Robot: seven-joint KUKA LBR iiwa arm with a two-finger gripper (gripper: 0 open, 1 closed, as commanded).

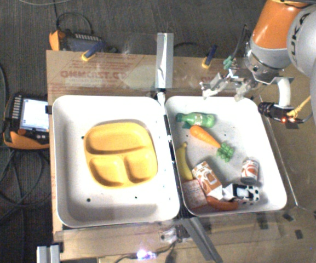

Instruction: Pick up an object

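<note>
Pincer (222, 86) above bin's far rim, apparently empty, carrot (206, 137) nearby

grey arm (305, 26) with orange band, black lettering on grey shell, pale metal claw (223, 86), thin wires at wrist

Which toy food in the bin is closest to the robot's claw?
The green bottle. It lies at the far end of the right bin, just below the gripper; the carrot and banana sit farther away.
</note>
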